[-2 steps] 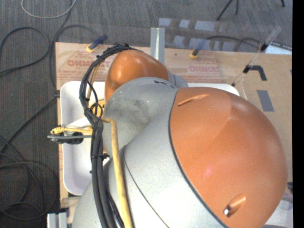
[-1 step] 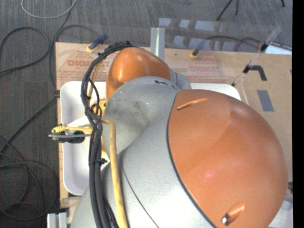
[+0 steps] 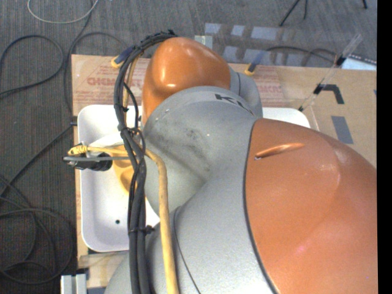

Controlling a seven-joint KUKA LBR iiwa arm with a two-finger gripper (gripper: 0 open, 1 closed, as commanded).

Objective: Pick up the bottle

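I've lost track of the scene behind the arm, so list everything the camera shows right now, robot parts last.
White bin: one clearly visible, white, left of centre, mostly covered by the arm; a sliver of white at the right may be the second bin.
Bench board: one, brown cardboard-like, under the bins.
Loose cables: several, black, on the dark floor at left.
White cable loop: one, white, floor at top left.
Bottle: cannot tell; hidden if present.
Arm: one, grey with orange sections, covering the centre and right.
Cable bundle: black, along the arm.
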